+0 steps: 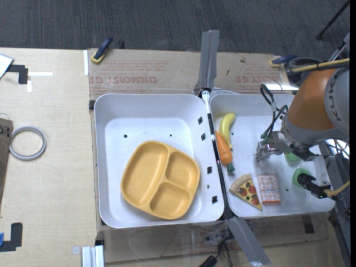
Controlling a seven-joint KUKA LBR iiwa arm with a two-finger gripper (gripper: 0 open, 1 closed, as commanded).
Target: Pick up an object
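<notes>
In the right bin (245,105) lie a yellow banana (226,124), an orange carrot (224,149), a pizza slice (248,192), a small red-and-white box (268,188) and a green object (302,177). My gripper (269,148) hangs low over the middle of that bin, right of the carrot and above the box. Another green thing (291,158) peeks out just beside the wrist. Nothing shows between the fingers.
The left bin (111,115) holds a yellow three-compartment plate (161,179). A roll of tape (25,143) lies on the bench at the far left. A blue-and-yellow clamp (102,49) sits at the back edge. The arm's orange band (311,102) rises over the right bin's far side.
</notes>
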